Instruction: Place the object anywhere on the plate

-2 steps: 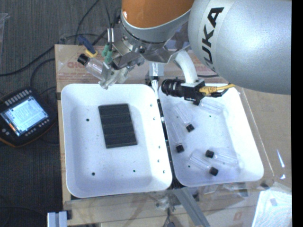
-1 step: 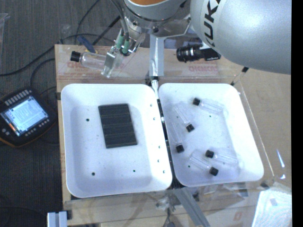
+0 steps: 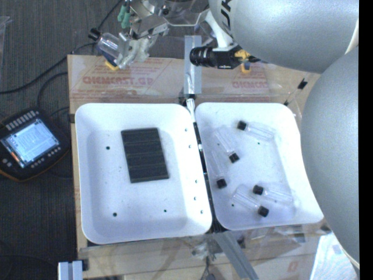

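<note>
One view inspected, the camera view. Gripper is raised beyond the far edge of the left bin, its fingers clamped on a clear vial, long axis slanting down to the right. Dark ribbed plate lies flat in that bin, nearer the camera and slightly right of the gripper. Assessment: carry toward the camera, then descend.

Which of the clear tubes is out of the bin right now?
The tube between the gripper's fingers, above the bench's far edge; the others lie in the right bin.
</note>
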`<act>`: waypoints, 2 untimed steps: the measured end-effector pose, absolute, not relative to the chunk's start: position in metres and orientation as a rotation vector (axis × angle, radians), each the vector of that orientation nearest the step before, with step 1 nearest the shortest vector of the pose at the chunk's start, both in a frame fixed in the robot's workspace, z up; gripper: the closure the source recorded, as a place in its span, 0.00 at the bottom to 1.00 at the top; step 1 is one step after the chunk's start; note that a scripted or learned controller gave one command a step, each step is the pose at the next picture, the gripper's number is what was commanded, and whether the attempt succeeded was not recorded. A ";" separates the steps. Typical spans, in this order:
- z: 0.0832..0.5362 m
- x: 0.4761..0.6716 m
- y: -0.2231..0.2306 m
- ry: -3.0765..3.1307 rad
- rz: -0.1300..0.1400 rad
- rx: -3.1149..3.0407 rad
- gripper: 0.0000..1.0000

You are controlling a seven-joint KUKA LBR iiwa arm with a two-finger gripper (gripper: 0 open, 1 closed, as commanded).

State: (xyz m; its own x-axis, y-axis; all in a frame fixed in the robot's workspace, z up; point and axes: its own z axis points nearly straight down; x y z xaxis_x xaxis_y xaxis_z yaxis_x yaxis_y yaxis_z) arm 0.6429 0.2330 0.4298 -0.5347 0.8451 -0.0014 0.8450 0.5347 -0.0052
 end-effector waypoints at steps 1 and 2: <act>0.429 0.670 0.225 -2.472 0.011 -1.937 1.00; 0.429 0.670 0.226 -2.715 0.011 -1.576 1.00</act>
State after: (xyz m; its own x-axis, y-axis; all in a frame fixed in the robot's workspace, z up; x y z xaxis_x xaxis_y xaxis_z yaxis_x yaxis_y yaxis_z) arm 0.6700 0.2257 0.4292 -0.4959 0.8684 -0.0016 0.8684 0.4958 -0.0072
